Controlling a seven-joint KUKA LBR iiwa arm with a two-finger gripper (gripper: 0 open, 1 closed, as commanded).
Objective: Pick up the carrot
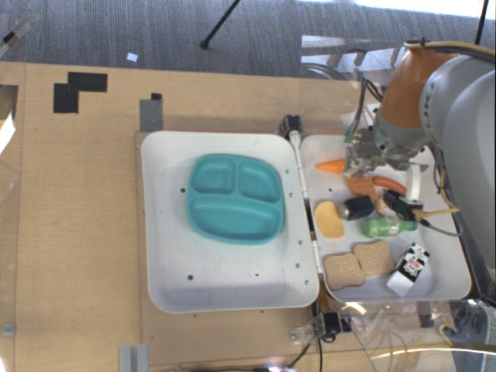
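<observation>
Nearest the camera, two toast slices [356, 264] and a small milk carton [408, 269] are seen in the right bin [463, 285]. Farther back lie a yellow piece [328, 218] and a green bottle [381, 227]. Beyond, the carrot [332, 166] rests just beside the gripper [361, 163], whose grasp cannot be told. The carrot is judged light, stiff and smooth; its thicker middle should be taken.

My gripper [364, 160] sits over the right bin [457, 273], carrot [332, 166] just left of it; divided plate [235, 198] in the left bin [167, 239].
</observation>
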